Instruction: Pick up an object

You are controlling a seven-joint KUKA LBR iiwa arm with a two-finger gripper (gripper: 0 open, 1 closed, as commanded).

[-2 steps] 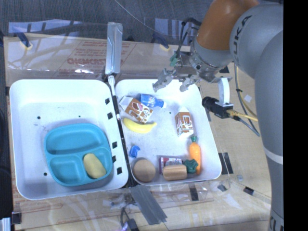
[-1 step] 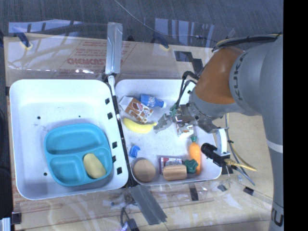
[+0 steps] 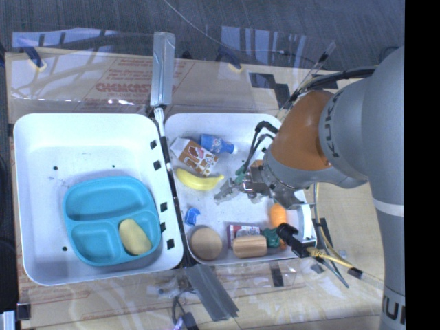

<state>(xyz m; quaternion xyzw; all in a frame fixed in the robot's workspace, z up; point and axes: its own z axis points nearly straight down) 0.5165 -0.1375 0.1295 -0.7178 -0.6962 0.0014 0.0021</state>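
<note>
The pincer (image 3: 230, 190) (fingers seemingly spread, holding nothing) hangs beside the banana (image 3: 199, 180).

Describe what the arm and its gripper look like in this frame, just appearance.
The arm is a thick, rounded grey KUKA body with dark lettering on its shell and a glossy orange band above the wrist. Thin black cables loop from the wrist area toward the gripper, a compact cluster of metal and dark parts with small green accents, ending in slim grey fingers.

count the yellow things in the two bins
2: a yellow potato-like lump in the blue tray in the left bin, and a banana in the right bin. The arm may hide more.
</note>
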